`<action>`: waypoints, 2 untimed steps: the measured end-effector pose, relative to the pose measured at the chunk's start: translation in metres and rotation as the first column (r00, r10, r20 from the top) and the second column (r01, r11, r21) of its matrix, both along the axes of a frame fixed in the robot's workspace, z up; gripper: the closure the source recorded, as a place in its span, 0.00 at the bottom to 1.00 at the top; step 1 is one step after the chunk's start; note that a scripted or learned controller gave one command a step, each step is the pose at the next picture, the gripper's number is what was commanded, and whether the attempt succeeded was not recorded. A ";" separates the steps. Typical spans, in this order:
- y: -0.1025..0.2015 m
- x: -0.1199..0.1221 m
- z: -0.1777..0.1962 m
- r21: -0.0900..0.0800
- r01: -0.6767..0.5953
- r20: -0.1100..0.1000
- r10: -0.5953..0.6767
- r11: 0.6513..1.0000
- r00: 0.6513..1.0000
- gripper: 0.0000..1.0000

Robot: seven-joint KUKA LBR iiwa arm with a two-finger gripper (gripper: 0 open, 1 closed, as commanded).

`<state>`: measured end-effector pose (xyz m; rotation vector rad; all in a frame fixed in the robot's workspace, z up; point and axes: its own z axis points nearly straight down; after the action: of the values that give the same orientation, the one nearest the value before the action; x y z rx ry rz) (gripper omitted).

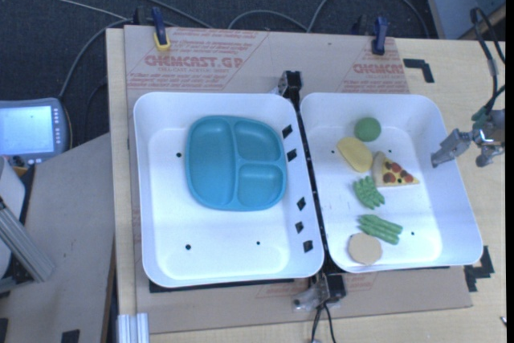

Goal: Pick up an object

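The right bin (450,237) holds several toy foods. A green ball (368,128) lies at the back, with a yellow piece (354,153) just in front of it. A pizza slice (393,172) sits to the right of the yellow piece. Nearer the front lie a green leafy piece (369,192), a green bean pod (379,227) and a tan round disc (365,248). My gripper (466,153) hangs over the bin's right rim, right of the pizza slice. Its fingers stand apart and open, with nothing between them.
The left bin (161,245) carries a blue divided plate (237,163). A black hinge strip (299,173) runs between the bins. Two clamps (161,30) hold the board at the back. A small screen (30,128) stands off the bench at the left.
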<state>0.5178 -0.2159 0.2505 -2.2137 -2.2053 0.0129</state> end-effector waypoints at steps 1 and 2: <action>0.001 0.002 0.006 -0.003 -0.004 0.012 0.004 1.000 1.000 0.00; -0.004 0.007 -0.057 -0.001 -0.003 0.007 0.003 1.000 1.000 0.00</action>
<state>0.5252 -0.2195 0.1939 -2.2140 -2.2133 0.0060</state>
